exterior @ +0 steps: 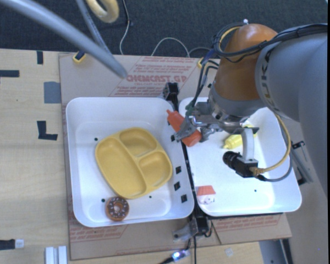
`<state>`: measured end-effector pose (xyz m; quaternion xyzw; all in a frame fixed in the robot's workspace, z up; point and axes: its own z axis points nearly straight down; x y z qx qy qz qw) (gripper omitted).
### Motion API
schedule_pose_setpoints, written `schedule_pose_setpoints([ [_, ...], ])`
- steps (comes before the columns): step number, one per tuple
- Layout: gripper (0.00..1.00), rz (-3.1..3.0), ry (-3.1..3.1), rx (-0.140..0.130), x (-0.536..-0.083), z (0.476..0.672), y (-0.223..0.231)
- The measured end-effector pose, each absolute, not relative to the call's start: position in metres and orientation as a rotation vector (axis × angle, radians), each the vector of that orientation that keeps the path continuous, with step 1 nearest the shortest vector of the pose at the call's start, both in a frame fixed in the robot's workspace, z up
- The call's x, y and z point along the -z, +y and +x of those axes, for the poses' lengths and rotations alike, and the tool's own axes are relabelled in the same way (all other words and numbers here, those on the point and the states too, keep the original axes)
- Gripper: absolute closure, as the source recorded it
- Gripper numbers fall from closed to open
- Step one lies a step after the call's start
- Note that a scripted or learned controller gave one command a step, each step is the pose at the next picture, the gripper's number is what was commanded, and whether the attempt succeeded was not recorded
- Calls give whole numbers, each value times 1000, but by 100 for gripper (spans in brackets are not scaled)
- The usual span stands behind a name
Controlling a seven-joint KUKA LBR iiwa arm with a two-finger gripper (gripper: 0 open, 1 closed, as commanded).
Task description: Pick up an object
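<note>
**Arm low over the seam between the two bins, orange piece at the gripper**

Camera view: The grey arm (297, 65), with its orange band (245, 65) above the wrist, reaches in from the right and hangs over the inner edge of the right bin (275, 202). The gripper (190, 130) sits right at the divider where the two bins meet, near the far end of that seam. An orange object (182, 126) lies at the gripper's tip, straddling the divider; whether it is pinched between the fingers or merely lying beneath them cannot be told, and the same holds for whether the gripper is spread or pressed together.

Taking the divider as the landmark: just to its left, in the left bin (82, 147), lies a yellow compartment plate (133, 161), tilted at a diagonal and close to the seam. Nearer the front of that bin, left of the divider and beside the plate's near edge, rests a chocolate doughnut (117, 208). To the right of the divider, in the right bin, a small yellow object (234, 142) lies partly under the arm's fittings, and a small red-and-white block (205, 194) sits just beside the seam toward the front. Both bins rest on a cardboard sheet (154, 76) on the table (22, 164).
</note>
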<state>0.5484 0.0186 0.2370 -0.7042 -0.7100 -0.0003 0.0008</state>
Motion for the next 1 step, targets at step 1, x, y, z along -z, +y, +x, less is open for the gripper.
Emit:
schedule_pose_setpoints([
  [1, 100, -2212, -2228, -1, -225, 569, 75],
])
